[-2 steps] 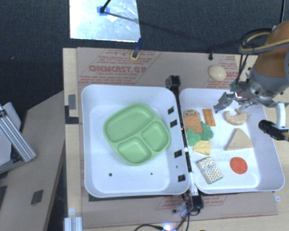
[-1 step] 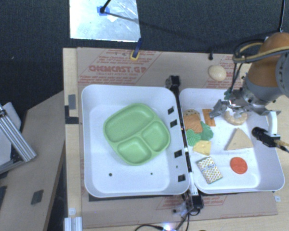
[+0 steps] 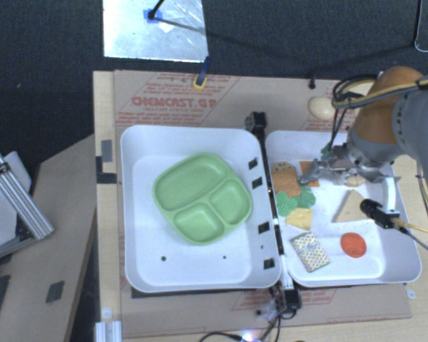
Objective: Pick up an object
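Reaching stage: the arm (image 3: 385,116) leans in from the right over the right bin (image 3: 399,262), with no object lifted clear; the pick appears not yet done.
Gripper position: the gripper (image 3: 315,172) sits low at the upper-left part of the right bin, just beside the orange-brown piece (image 3: 285,180).
Gripper state: whether it is wide or narrow cannot be told; nothing is seen held in it.
Arm pose: the grey wrist tilts down and to the left, with the orange band behind it toward the bench's back edge.
Candidate objects: all lie in the right bin, namely the orange-brown piece, green pieces (image 3: 294,201), a yellow piece (image 3: 299,219), a patterned packet (image 3: 310,251), a red disc (image 3: 354,244) and a tan wedge (image 3: 351,206).
Left bin: the left bin (image 3: 139,262) bears a green divided plate (image 3: 202,198), well apart from the gripper.
Remaining work: judged from this pose, closing on a piece and raising it are still to come.
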Motion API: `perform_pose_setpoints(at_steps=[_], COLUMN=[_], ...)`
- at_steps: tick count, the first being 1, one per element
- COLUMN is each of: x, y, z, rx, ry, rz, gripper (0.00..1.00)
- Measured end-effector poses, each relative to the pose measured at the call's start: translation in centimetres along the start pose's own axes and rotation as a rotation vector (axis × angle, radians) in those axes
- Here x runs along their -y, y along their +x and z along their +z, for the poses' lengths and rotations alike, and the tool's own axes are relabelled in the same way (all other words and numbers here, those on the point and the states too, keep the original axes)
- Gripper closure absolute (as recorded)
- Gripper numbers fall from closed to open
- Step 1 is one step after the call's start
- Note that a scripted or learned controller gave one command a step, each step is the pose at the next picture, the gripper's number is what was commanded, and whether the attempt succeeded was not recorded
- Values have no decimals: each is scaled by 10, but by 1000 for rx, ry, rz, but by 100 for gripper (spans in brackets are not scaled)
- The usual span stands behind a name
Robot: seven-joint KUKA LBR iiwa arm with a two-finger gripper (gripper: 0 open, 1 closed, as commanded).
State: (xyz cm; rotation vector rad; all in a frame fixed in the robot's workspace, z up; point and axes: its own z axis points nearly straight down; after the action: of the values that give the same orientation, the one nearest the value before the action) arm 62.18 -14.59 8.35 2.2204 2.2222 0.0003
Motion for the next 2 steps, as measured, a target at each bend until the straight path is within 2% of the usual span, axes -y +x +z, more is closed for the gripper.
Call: perform_pose_setpoints(at_steps=[1,2], x=[-2,-6], y=[0,4], z=[-14,-79], rx=[0,1], ry=[-6,-8], rz=[0,-4], gripper=[100,100])
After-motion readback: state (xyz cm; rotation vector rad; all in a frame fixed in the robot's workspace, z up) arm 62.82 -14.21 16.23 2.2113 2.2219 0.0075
